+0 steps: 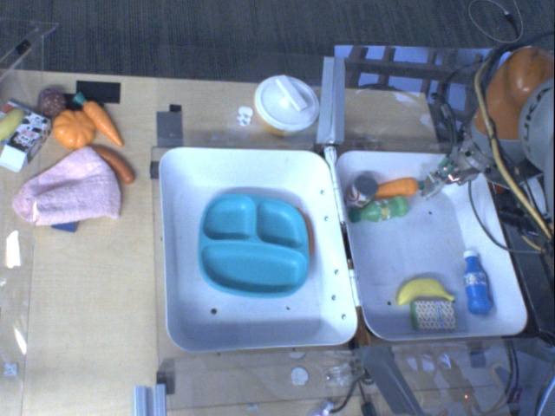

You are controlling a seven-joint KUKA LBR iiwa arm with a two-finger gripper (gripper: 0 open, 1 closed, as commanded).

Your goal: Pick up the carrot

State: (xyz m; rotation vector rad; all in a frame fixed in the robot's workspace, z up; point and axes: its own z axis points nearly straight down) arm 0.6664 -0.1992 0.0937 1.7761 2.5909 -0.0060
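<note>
Carrot lies in the right bin, near that bin's far left corner, its length running roughly left to right. Its thick end points toward the jaws, which sit just beside it at the end of the arm reaching in from the right. From this slanted overhead view I cannot tell whether the jaws are spread or pressed together, nor whether they touch the carrot; nothing is plainly seen between them.

Just in front of the carrot, touching it or nearly so, lies a green vegetable toy, and a small dark round piece sits at the carrot's left end. Near the front of the same bin rest a banana, a small patterned block just in front of the banana, and a blue bottle to their right, well apart from the carrot.

The left bin holds a blue divided tray, flat on the bin's floor.

On the desk to the left of the bins lie a pink cloth, a small orange pumpkin, a second carrot beside the pumpkin, and a brown sausage-like piece at the cloth's edge. Behind the bins, near where they meet, stands a white-lidded round container.
</note>
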